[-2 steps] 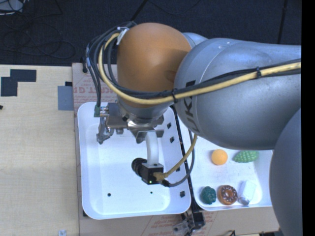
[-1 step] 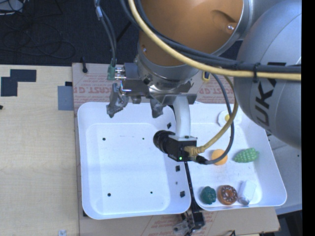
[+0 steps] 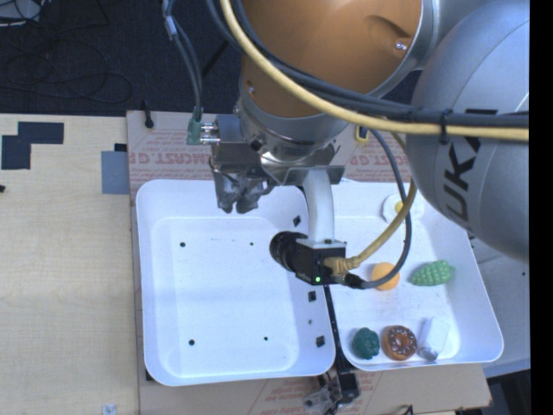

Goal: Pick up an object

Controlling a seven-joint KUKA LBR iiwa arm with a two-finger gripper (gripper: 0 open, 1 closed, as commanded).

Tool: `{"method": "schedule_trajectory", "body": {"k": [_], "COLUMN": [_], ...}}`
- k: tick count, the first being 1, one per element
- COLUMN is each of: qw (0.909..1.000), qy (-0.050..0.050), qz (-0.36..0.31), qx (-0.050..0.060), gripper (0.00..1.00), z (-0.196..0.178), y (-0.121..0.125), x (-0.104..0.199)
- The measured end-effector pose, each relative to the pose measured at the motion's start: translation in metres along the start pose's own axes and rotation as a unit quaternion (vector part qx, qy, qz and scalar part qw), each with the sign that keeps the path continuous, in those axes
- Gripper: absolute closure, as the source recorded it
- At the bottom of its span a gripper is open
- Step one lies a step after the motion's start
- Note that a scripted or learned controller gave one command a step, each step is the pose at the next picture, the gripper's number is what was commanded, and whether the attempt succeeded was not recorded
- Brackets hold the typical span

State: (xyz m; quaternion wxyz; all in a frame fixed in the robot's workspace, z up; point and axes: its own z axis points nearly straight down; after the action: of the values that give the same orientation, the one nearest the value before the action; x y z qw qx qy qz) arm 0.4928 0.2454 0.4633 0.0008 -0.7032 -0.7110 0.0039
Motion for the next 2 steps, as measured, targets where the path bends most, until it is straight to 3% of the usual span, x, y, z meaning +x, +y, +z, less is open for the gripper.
{"method": "schedule_trajectory", "body": {"k": [1, 2], "qw": [1.0, 1.0], "qy": [0.0, -0.001], "qz": [0.002, 0.005], "qx": [0.0, 0.002], "gripper": [1.0, 1.0], "z": [0.032, 0.117], "y": [-0.007, 0.002], "x": [-0.001, -0.001]}}
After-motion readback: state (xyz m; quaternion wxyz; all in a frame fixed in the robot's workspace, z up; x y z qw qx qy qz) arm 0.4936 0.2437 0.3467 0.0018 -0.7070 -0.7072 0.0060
